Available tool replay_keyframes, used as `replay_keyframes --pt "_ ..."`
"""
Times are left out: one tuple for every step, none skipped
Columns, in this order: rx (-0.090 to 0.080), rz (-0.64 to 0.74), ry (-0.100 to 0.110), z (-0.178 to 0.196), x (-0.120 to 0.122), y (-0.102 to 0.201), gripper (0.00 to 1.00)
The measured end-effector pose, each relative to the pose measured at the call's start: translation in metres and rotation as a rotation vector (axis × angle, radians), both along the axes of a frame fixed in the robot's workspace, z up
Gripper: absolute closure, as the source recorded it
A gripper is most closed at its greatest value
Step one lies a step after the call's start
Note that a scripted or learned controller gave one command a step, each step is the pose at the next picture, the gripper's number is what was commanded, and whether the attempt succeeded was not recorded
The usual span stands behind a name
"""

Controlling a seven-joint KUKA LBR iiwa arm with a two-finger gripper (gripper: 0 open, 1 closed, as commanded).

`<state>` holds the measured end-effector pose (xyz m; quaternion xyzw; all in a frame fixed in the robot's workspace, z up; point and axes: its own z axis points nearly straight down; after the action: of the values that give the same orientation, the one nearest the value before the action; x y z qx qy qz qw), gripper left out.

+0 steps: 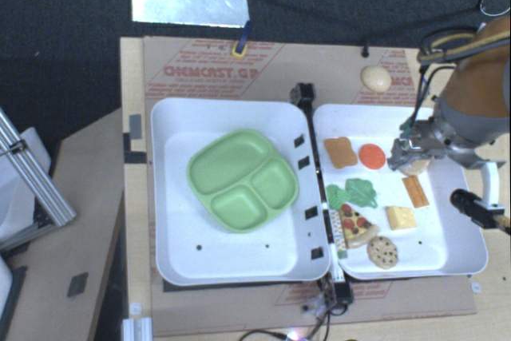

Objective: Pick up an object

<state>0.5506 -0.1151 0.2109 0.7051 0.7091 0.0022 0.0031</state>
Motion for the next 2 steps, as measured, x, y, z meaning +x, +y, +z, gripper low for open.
replay_keyframes --pt "0.001 0.0 0.005 0.014 0.001 0.0 1.0" --pt "0.004 0.005 0.006 0.024 -0.006 0.057 1.0"
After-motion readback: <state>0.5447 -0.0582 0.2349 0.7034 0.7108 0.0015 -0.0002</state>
